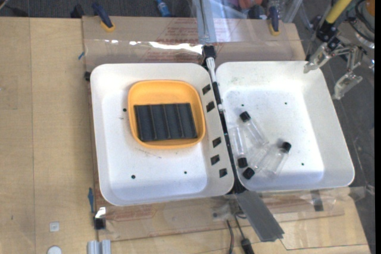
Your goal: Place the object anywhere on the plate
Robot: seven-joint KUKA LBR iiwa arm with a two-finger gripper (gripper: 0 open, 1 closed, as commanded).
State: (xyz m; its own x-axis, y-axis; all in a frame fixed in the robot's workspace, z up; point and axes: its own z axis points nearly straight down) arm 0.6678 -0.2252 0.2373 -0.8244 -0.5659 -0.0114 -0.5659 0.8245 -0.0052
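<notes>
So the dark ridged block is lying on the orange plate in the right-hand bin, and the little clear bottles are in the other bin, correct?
Not quite. The camera view shows the orange plate with the dark ridged block lying on it in the left-hand bin, not the right. The little clear bottles are indeed in the other bin, the right-hand bin.

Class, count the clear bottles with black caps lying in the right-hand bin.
3, clustered low-left in the right bin: first bottle uppermost, second bottle rightmost, third bottle against the left wall. Clear plastic could hide another.

Ridged black block (165, 122) seemingly covers plate (138, 94) floor.
</notes>
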